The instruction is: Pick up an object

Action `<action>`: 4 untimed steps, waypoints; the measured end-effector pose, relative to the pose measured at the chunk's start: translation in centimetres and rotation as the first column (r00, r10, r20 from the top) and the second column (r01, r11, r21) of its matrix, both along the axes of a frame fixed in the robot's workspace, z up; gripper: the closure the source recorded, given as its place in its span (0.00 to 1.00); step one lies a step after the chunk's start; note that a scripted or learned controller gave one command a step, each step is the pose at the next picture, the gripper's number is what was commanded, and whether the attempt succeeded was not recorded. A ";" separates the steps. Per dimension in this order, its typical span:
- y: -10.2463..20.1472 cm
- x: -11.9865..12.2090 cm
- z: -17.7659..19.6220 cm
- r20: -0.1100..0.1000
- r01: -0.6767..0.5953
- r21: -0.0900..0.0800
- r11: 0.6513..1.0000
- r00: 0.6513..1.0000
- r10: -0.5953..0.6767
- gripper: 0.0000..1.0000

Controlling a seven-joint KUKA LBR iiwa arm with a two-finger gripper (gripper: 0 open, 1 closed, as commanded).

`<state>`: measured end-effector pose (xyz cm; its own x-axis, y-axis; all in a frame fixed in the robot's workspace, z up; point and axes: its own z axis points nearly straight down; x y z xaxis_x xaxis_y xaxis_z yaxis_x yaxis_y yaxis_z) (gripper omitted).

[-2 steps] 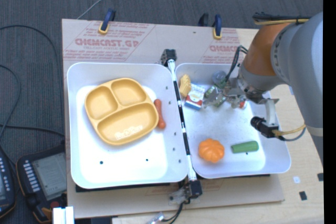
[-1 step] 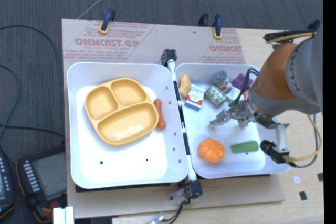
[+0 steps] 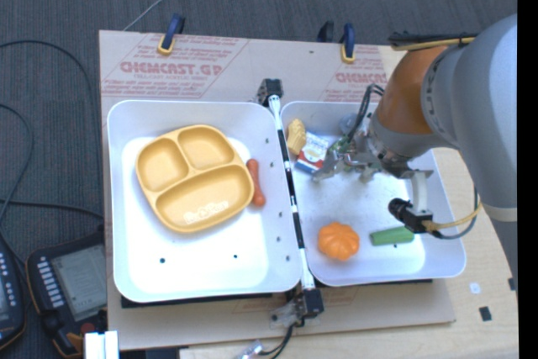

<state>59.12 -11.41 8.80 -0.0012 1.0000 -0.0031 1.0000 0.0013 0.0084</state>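
Several small items (image 3: 309, 149) crowd our pincer (image 3: 329, 166), whose grip state we cannot tell, so we risk a miss

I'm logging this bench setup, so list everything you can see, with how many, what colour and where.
bins: two, white, side by side on the bench
divided plate: one, yellow-orange, left bin
sausage-shaped piece: one, orange-red, left bin, at the plate's right edge
pumpkin: one, orange, right bin, near front
green block: one, green, right bin, right of the pumpkin
yellow item: one, right bin, by the divider
packet: one, red, white and blue, right bin, beside the yellow item
clamps: two, blue and yellow, back edge of the board
arm: one, grey with orange band, over the right bin
tool: one, low over the right bin's back, near the packet
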 end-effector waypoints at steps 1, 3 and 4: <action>-9.5 -5.8 0.5 -0.006 -0.004 0.011 1.000 1.000 0.004 0.00; -2.3 4.2 1.1 0.000 -0.002 -0.002 1.000 1.000 0.002 1.00; 3.7 -0.7 9.7 -0.007 0.000 0.003 1.000 1.000 0.000 1.00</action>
<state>58.44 -7.73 18.50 -0.0016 1.0000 -0.0003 1.0000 0.0016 0.0017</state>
